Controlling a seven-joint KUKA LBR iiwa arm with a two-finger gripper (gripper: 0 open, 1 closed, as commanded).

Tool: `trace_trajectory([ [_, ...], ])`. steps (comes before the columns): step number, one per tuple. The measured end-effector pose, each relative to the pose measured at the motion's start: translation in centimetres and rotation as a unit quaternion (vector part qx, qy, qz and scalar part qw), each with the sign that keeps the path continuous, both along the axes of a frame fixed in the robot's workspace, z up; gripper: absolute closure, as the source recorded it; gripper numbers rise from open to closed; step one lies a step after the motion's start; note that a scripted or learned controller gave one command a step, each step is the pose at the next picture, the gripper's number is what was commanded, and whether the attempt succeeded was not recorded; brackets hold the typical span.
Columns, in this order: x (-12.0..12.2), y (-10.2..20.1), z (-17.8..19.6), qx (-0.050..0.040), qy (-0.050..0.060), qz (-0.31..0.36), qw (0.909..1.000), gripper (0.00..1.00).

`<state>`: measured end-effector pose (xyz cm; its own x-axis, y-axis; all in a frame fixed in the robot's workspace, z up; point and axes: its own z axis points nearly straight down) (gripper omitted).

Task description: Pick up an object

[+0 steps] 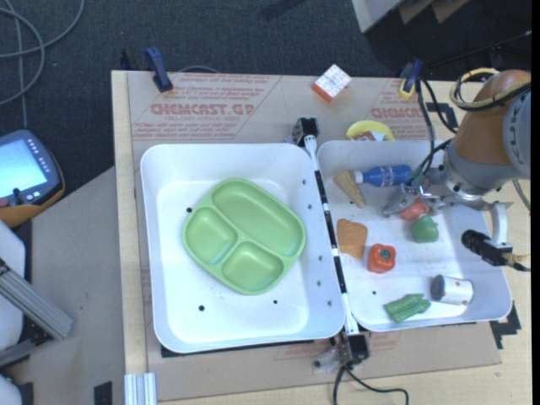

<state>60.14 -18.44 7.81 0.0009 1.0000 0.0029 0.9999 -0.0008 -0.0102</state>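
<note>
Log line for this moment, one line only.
arm: over right bin | hand: low beside red object and green object | grasp: unclear | left bin: green tray

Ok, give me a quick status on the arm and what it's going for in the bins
Gripper low in the right bin, over a red piece; grip unconfirmed. Green piece right beside it, blue bottle just behind. Green tray alone in left bin.

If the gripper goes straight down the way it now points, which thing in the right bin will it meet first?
Most likely the small red object directly under the gripper, beside the green object. Depth is unclear from this slanted view, so it may already touch it.
</note>
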Motion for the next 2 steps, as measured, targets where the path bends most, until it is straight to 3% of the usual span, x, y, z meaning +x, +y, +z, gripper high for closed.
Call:
trace_trajectory([
  [1, 0.3, -0.1, 1.7, -0.0019, -0.006, 0.0, 1.0, 1.0],
  [2, 2.4, 7.3, 9.6, -0.0014, -0.01, 0.005, 0.9999, 1.0],
])
